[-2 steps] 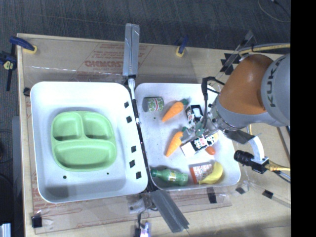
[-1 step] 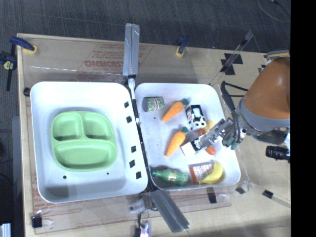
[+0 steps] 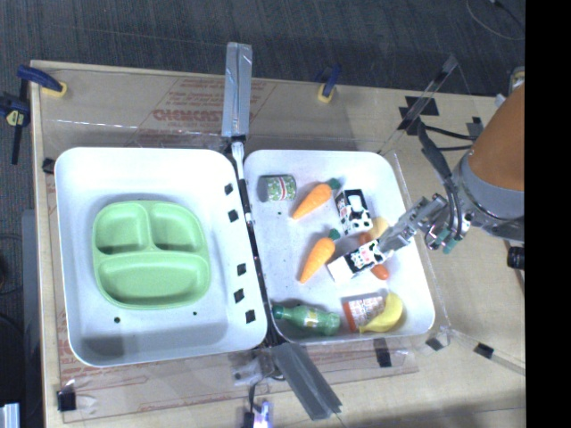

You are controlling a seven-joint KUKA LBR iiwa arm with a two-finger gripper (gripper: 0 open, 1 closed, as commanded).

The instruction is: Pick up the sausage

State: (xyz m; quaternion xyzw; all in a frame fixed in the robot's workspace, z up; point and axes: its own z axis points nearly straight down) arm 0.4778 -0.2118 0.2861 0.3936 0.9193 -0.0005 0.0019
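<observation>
Currently the hand (image 3: 385, 246) is reaching low into the right bin (image 3: 397, 178), beside a small carton (image 3: 359, 259); its grip state cannot be told. The sausage (image 3: 381, 272), reddish, is lying just under it, partly hidden.

Sausage (image 3: 382, 272) mostly hidden under carton (image 3: 357, 259); claw (image 3: 390, 242) fingers too small to tell.

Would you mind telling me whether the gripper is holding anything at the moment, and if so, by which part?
It cannot be told. The gripper sits low over the right bin, by the cow-patterned carton, but no item shows between its jaws.
</observation>
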